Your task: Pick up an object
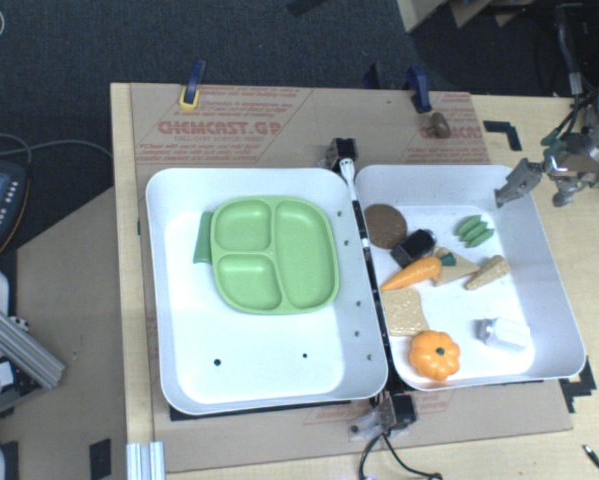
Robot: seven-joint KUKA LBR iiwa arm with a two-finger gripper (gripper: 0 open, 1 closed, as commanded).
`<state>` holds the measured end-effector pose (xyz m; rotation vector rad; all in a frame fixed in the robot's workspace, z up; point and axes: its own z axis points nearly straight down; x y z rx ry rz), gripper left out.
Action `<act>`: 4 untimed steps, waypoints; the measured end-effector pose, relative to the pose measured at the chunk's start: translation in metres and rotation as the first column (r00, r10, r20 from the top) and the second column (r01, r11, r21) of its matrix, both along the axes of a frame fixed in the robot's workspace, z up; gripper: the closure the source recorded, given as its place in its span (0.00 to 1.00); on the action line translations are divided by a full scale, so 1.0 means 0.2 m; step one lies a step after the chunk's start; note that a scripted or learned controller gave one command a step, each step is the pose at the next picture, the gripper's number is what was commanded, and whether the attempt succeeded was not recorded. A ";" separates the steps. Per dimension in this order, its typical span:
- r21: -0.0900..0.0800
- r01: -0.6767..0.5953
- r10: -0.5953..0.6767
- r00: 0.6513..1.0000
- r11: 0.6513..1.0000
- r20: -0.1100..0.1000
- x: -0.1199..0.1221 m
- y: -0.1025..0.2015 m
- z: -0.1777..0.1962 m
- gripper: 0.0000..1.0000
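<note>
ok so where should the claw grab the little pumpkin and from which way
Come straight down on the pumpkin and pinch across its round body, one finger on each side. It sits upright near the front edge of the right bin. The cracker touches its back, so close left to right.

Pale green divided plate (275, 254), orange pumpkin (434, 354), orange carrot (413, 273), brown round cookie (385, 224), white bins (179, 298).

Grey metal pincer (535, 180), dark cables
</note>
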<state>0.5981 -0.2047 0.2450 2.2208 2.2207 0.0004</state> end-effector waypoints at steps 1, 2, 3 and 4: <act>0.002 0.000 0.000 1.000 1.000 -0.006 -0.03 0.05 -0.26 0.00; 0.002 -0.001 0.001 1.000 1.000 -0.005 0.01 0.05 -0.49 0.00; 0.002 -0.001 0.001 1.000 1.000 -0.006 -0.01 0.05 -0.70 0.00; -0.003 0.000 0.000 1.000 1.000 0.009 0.01 0.05 -0.78 0.00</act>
